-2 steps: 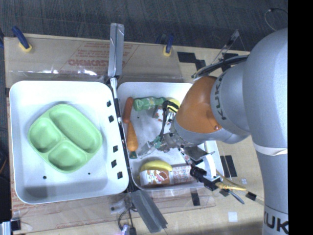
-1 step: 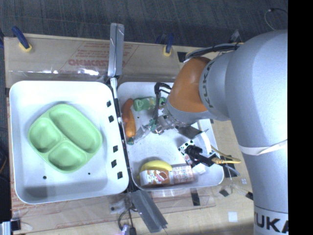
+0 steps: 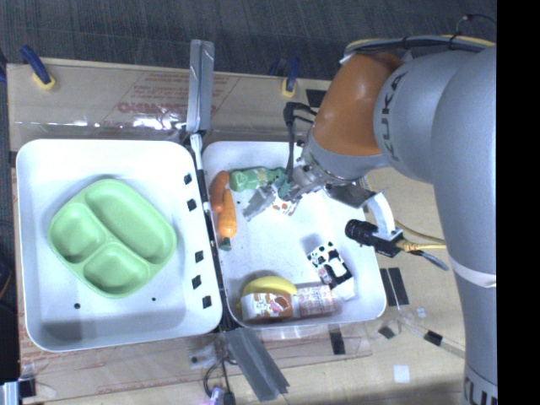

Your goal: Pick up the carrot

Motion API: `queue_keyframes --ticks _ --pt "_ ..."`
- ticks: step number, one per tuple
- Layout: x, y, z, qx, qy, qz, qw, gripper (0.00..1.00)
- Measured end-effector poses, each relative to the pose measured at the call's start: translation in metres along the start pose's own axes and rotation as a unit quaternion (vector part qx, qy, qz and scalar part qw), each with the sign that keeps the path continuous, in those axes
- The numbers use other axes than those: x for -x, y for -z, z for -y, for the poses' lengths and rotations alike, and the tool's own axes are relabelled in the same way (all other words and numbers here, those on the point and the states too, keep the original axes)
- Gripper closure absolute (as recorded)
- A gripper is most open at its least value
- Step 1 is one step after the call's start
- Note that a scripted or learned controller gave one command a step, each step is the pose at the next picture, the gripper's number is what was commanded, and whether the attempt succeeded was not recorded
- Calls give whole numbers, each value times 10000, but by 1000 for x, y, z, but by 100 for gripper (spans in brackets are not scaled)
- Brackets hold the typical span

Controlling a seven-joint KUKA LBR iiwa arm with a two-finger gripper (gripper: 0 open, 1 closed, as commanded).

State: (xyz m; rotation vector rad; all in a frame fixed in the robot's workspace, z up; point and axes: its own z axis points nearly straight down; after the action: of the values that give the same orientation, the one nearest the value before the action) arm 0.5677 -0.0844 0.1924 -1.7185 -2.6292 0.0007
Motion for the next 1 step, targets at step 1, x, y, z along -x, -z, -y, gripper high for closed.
queue_keyframes --ticks 1 --pt "23 -85 -12 51 -218 42 9997 0"
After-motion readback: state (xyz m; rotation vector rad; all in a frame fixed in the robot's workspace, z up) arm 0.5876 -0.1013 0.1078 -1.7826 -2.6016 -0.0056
